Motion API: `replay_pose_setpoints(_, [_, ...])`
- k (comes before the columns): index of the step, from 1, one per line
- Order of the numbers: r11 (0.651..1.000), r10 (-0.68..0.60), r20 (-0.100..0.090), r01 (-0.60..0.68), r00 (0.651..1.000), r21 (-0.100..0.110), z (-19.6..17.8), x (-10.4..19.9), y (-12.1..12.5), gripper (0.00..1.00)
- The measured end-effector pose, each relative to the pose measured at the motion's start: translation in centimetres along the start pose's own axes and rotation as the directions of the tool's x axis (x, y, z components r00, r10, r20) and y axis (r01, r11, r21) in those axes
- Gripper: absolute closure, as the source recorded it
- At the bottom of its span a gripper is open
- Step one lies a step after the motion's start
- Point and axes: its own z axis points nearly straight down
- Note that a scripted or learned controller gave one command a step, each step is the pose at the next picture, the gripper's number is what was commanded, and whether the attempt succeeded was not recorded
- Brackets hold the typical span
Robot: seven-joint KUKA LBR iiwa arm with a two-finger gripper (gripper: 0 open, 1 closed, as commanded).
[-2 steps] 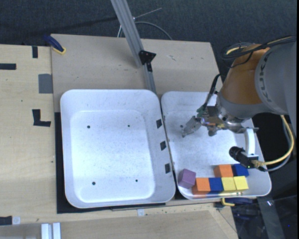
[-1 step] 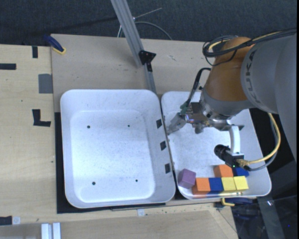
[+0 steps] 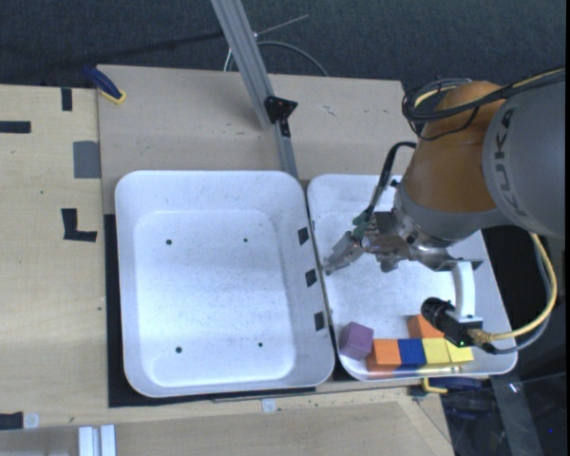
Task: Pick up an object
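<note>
Several small blocks lie along the near edge of the right bin (image 3: pixel 347 198): a purple block (image 3: pixel 357 338), an orange block (image 3: pixel 387 351), a blue block (image 3: pixel 411 351) and a yellow block (image 3: pixel 438 351) in a row. A second orange block (image 3: pixel 420 327) sits just behind them. My gripper (image 3: pixel 339 255) hangs over the left part of the right bin, close to the divider between the bins, tilted down and to the left. It is well above and behind the purple block, with nothing visibly in it.
The left bin (image 3: pixel 209 183) lies beside the right one. A slanted metal pole (image 3: pixel 250 55) runs down to the bins' far edge. A black cable fitting (image 3: pixel 446 316) hangs over the blocks at the right.
</note>
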Motion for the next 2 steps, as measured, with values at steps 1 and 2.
replay_pose_setpoints(1, [1.0,0.003,0.004,-0.003,1.0,0.003,4.0,-1.4,3.6,0.0])
replay_pose_setpoints(2, [1.0,0.004,0.004,-0.004,1.0,-0.004,3.7,-6.6,9.5,0.0])
